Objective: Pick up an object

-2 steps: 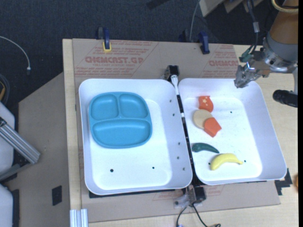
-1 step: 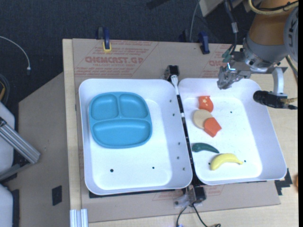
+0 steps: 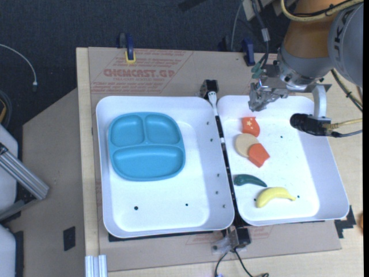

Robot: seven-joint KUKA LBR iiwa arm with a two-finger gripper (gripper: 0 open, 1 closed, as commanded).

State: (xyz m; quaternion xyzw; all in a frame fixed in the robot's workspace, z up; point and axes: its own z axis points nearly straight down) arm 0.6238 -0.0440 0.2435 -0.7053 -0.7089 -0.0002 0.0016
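Dark carpet floor (image 3: 52,16); plywood bench (image 3: 86,154); possibly cables.

Two shallow white bins sit side by side on a brown table (image 3: 144,68) printed with red lettering. The left bin (image 3: 202,206) holds a blue divided plate (image 3: 147,146) toward its upper left. The right bin (image 3: 323,172) adjoins it. Blue clamps (image 3: 130,49) grip the table's far edge.

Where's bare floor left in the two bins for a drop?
Left bin: strip in front of and right of the blue divided plate. Right bin: right half, past the banana. Crowded: its left side, where orange blocks, beige piece and green pepper cluster below the gripper.
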